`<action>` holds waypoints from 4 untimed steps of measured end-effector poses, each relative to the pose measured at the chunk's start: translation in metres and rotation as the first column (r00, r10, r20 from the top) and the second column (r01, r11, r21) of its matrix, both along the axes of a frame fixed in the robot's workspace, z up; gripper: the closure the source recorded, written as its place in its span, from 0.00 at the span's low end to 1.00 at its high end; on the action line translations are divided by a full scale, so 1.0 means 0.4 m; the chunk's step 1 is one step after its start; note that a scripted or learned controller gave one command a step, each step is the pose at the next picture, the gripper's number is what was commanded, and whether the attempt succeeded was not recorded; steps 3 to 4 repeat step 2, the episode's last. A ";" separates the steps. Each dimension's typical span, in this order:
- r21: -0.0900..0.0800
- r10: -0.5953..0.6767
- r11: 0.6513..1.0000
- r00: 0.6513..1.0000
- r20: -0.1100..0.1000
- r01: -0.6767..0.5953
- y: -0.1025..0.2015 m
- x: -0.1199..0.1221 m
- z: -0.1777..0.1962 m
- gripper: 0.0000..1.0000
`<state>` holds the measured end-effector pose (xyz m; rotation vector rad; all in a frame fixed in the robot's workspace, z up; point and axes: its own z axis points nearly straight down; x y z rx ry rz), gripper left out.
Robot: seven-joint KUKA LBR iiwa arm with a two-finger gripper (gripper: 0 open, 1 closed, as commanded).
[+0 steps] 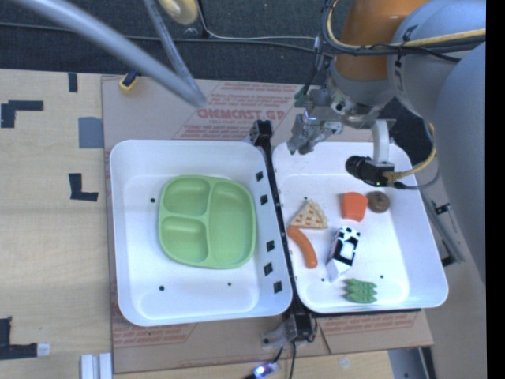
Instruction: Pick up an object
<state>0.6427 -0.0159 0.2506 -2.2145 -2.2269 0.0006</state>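
Note:
In the right bin [418, 275] lie a tan waffle-patterned wedge [311, 215], an orange sausage [304, 246], an orange block [354, 205], a small brown round piece [379, 202], a black-and-white patterned item [344, 247] and a green leafy piece [360, 291]. My gripper [304, 140] hangs over the far left corner of that bin, above and beyond the wedge, well apart from every object. Nothing shows between its fingers.
The left bin [134, 275] bears a light green divided plate [208, 220]. A black divider with clips [272, 219] runs between the bins. A grey pole [102, 34] crosses the upper left. My arm covers the upper right.

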 end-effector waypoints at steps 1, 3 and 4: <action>0.000 0.001 1.000 1.000 -0.002 -0.001 0.147 -0.001 -0.031 1.00; 0.000 0.001 1.000 1.000 -0.001 -0.001 0.294 0.027 -0.070 1.00; 0.000 0.001 1.000 1.000 -0.001 -0.001 0.294 0.027 -0.070 1.00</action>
